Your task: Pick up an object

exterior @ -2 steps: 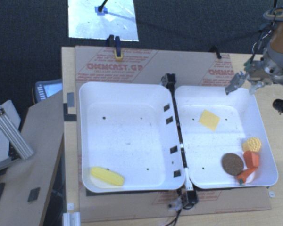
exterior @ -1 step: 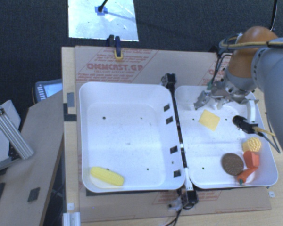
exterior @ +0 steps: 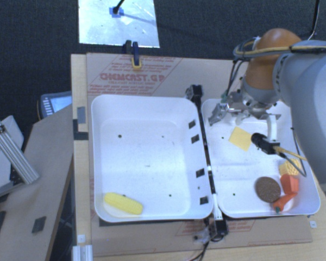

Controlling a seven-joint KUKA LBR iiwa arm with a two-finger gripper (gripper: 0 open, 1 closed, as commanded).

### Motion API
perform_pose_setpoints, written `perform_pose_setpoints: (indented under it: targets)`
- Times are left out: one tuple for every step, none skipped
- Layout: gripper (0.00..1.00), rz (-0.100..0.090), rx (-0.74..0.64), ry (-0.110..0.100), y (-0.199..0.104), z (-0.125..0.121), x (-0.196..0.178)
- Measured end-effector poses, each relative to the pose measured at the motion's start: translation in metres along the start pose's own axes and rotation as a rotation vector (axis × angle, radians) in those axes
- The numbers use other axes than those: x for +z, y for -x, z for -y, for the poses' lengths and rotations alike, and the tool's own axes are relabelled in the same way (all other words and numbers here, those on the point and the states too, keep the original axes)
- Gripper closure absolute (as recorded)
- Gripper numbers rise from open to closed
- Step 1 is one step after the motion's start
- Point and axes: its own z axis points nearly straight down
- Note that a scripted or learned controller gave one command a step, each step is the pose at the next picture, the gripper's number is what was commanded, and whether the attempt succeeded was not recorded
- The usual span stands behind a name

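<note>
Toward the right bin's (exterior: 236, 170) rear, gripper (exterior: 216, 115), jaws unreadable, hangs near yellow slice (exterior: 240, 138): probably light, thin, stiff; pinch opposite edges.

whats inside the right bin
The right bin holds a yellow square slice, a brown disc, orange carrot-like pieces and a small yellow piece. The arm covers its far right corner.

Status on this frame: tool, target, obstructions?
Tool over far-left corner of right bin, nothing visibly held. Yellow slice nearest, flat on the floor, apart from tool. Brown disc, orange pieces near-right, not in the way.
</note>
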Motion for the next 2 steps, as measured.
perform_pose_setpoints:
  targets:
    - [1.0, 0.002, 0.003, 0.004, 0.004, -0.001, -0.012]
    - [1.0, 0.001, -0.001, 0.014, -0.049, -0.007, -0.137]
